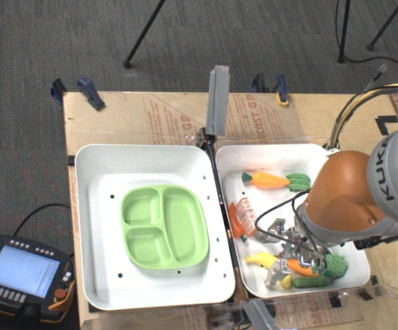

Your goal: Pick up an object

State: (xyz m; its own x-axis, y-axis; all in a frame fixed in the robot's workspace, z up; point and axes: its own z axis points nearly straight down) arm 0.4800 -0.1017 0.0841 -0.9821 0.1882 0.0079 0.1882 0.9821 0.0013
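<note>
Camera view, metal fingers (296, 263) state unclear, above plush carrot (302, 268), banana (262, 260), right bin (281, 150)

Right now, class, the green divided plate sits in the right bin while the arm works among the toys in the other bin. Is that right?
Not quite. The camera view shows the green divided plate in the left bin; the gripper works among the toys in the right bin.

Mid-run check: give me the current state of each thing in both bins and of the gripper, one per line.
Green divided plate: flat in the left bin, nothing on it.
Toy carrot: lying on its side near the right bin's back wall, untouched.
Orange packet: lying by the right bin's left wall.
Yellow banana toy: lying near the front, beside the gripper.
Gripper: low over the front toy cluster; grasp unclear.
</note>
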